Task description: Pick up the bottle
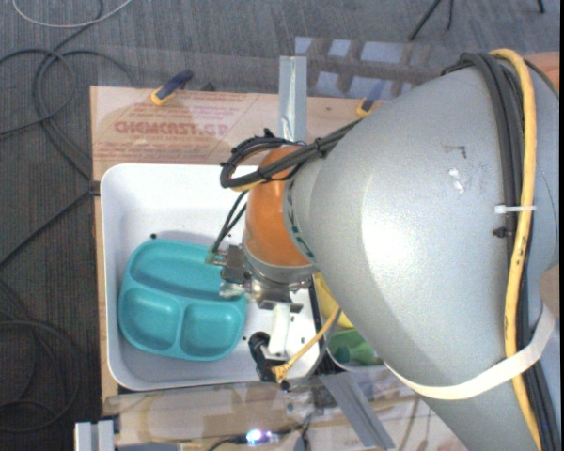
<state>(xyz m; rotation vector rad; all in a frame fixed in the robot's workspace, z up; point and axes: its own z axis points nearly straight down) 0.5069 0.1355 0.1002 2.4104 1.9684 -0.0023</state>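
My arm fills the right half of the camera view, and its orange band [268,219] hangs over the left bin [155,191]. The gripper [233,275] is low in that bin, right at the right edge of a teal divided tray [179,299]. The wrist hides what lies beneath it. At the arm's lower edge, in the right bin, a green thing [354,350] and a yellow thing [325,301] peek out. I cannot tell whether either one is the bottle.
The teal tray takes up the lower left of the left bin, with bare white floor behind it. A cardboard sheet [183,125] lies beyond the bins. Cables [38,111] trail on the dark carpet to the left.
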